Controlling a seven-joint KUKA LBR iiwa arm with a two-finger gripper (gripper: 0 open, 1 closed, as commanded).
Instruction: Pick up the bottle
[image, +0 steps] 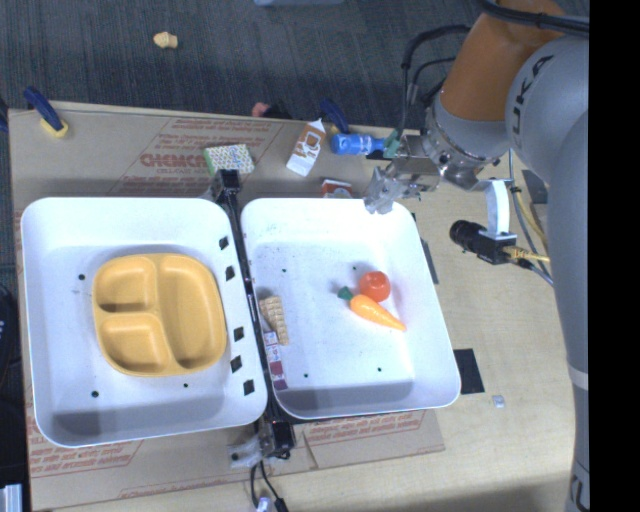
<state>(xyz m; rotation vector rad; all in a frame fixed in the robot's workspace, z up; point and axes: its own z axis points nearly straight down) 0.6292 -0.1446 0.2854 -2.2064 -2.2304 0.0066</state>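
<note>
Bench beyond bins, bottle (354, 144) near gripper (381, 199), seemingly apart

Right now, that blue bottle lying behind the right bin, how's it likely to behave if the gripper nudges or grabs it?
The blue bottle lies on its side on the cardboard behind the right bin, so a nudge would probably roll it. It looks small and plastic, likely light and stiff. Its rounded body may slip unless the gripper closes across it squarely.

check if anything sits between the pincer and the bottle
Nothing visible does. The blue bottle lies on the bench behind the right bin, and the pincer hangs just in front of it over the bin's far rim.
</note>
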